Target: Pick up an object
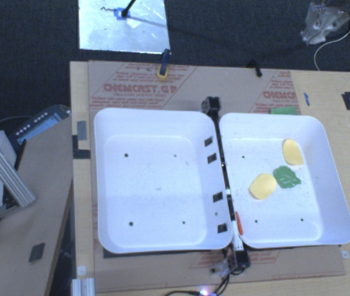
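Three small objects lie in the right bin [329, 165]: a yellow oval piece [292, 152] toward the far right, a green crumpled piece [286, 177] just below it, and a second yellow piece [263, 186] touching the green one on its left. My gripper [320, 23] hangs at the top right of the view, out over the dark floor beyond the bench's far edge, well away from both bins. Nothing shows in its grasp.
The left bin [110, 165] sits beside the right one, joined along a black-clipped seam [221, 171]. A shiny metal plate [123, 16] lies on the floor at the back left. A yellow clip [162, 73] is on the bench's far edge, and a grey rail [2, 171] stands at the left.
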